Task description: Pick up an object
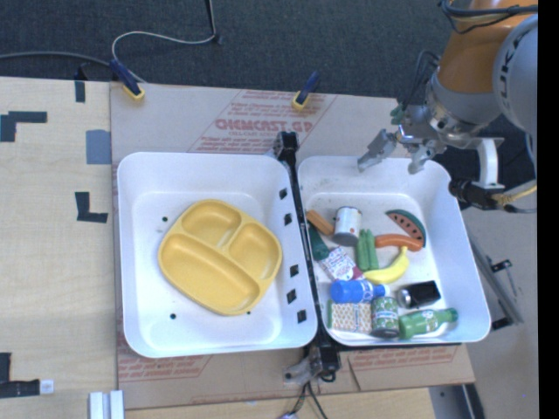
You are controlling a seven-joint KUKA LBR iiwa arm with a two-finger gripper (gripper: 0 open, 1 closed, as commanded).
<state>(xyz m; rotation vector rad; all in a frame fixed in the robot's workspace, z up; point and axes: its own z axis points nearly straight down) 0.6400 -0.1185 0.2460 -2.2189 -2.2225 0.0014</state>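
Two bins: left bin (140, 260) bears a yellow tray (220, 256); right bin (463, 260) bears the clutter.
Gripper (395, 153): fingers spread wide, nothing between them, poised over right bin's far rim, apart from every object.
Targets: watermelon slice (406, 228), banana (389, 271), white can (347, 222), green bottle (426, 322), black block (423, 293), all in right bin.
Packing: items crowd the near half, touching; far strip bare, so entry from there looks easiest.
Likely pick: watermelon slice, nearest and least hemmed in.
Stage: approach, nothing lifted yet.
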